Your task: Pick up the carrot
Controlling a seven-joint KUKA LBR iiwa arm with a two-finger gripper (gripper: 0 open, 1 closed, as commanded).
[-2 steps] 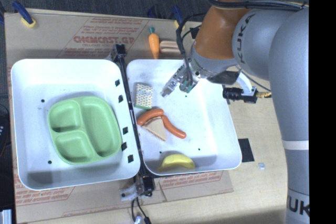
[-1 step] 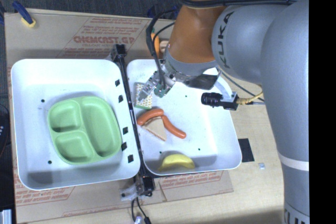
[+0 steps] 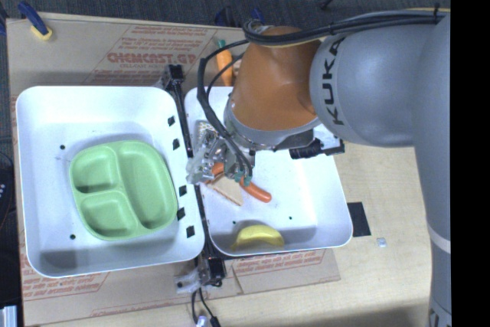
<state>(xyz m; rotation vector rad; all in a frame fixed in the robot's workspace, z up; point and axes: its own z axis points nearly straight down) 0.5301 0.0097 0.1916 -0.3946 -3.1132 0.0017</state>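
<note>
The carrot is a small orange piece lying on the floor of the right bin, near its middle. Its left end runs under the gripper. The gripper hangs low over the left part of that bin, right at the carrot's left end and close to the wall between the bins. The orange wrist band and the grey arm cover the bin's far half.
A tan wedge-shaped piece lies against the carrot on its near side. A yellow item rests at the right bin's front wall. The left bin holds a green divided plate. An orange object peeks out behind the arm.
</note>
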